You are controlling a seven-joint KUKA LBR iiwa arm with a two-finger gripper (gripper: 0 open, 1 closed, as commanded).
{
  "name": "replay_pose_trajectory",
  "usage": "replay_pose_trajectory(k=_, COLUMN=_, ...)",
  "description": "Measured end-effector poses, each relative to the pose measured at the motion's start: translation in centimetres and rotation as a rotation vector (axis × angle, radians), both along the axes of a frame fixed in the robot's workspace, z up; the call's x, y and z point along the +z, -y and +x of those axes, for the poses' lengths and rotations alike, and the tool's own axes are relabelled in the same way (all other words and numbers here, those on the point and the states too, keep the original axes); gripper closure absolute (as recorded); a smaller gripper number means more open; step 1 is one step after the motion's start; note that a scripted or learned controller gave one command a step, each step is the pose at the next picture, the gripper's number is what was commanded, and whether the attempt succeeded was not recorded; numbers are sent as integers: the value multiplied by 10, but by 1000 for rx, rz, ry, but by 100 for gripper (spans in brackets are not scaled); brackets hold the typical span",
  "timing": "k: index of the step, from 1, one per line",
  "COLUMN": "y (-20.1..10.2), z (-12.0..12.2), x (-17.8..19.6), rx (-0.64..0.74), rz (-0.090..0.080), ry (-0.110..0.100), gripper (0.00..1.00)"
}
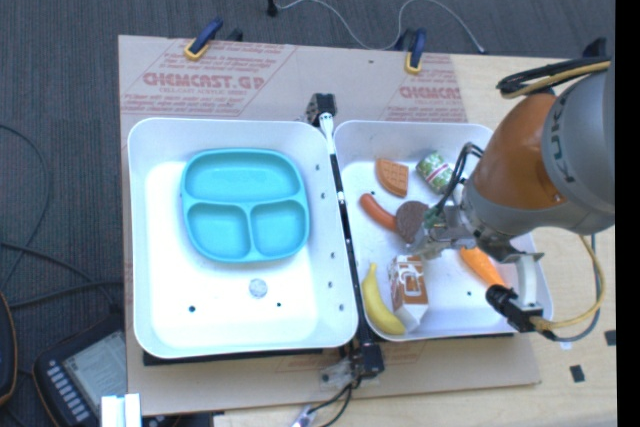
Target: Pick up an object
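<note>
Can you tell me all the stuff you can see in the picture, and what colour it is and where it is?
bins: two, white, side by side on the bench
divided plate: one, light blue, three sections, in the left bin
small round thing: one, greyish, left bin, below the plate
banana: one, yellow, right bin, near front corner
little carton: one, white and brown, right bin, beside the banana
sausage: one, red-orange, right bin
toy toast piece: one, orange-brown, right bin, near the back
small can: one, green and white, right bin, near the back
carrot: one, orange, right bin, by the arm
clamps: two, yellow and blue, at the board's back edge
gripper: one, dark, over the right bin
</note>
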State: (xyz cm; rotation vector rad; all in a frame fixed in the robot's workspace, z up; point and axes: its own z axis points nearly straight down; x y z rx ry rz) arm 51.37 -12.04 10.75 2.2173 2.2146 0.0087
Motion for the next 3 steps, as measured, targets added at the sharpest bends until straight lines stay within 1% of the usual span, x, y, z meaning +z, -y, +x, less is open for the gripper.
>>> replay_pose_trajectory(k=1, y=0, z=0, x=0, rx=0, rz=0, ry=0, gripper=0)
replay_pose_trajectory(k=2, y=0, z=0, x=9, rx=0, rz=1, ry=-1, gripper=100)
replay_pose_trajectory(k=3, y=-1, z=0, x=9, rx=0, rz=1, ry=-1, gripper=0)
